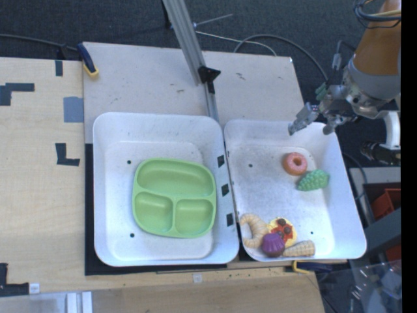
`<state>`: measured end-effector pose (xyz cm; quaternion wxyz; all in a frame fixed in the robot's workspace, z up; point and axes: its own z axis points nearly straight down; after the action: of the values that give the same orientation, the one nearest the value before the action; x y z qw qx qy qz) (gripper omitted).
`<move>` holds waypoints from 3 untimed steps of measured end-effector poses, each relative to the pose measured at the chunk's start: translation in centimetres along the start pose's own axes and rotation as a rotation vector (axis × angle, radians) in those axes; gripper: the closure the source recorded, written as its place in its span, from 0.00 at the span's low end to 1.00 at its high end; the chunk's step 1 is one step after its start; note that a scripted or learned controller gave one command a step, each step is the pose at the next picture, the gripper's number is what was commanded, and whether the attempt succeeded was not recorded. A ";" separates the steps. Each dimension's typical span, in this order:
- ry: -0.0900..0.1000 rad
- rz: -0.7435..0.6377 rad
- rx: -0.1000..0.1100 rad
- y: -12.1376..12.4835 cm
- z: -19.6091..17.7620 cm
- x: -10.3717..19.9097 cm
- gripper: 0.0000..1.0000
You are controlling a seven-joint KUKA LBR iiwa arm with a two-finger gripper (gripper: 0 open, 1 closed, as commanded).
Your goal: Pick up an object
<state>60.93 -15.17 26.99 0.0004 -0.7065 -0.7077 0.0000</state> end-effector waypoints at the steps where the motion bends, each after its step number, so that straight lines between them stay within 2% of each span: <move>1: 0.000 0.000 0.000 0.0 0.0 0.0 0.00; 2: -0.001 0.000 0.005 -0.8 4.7 -0.1 0.00; 3: -0.001 0.000 0.006 0.0 10.5 0.0 0.00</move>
<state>60.94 -15.18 16.48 0.0023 -0.7064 -0.7078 0.0025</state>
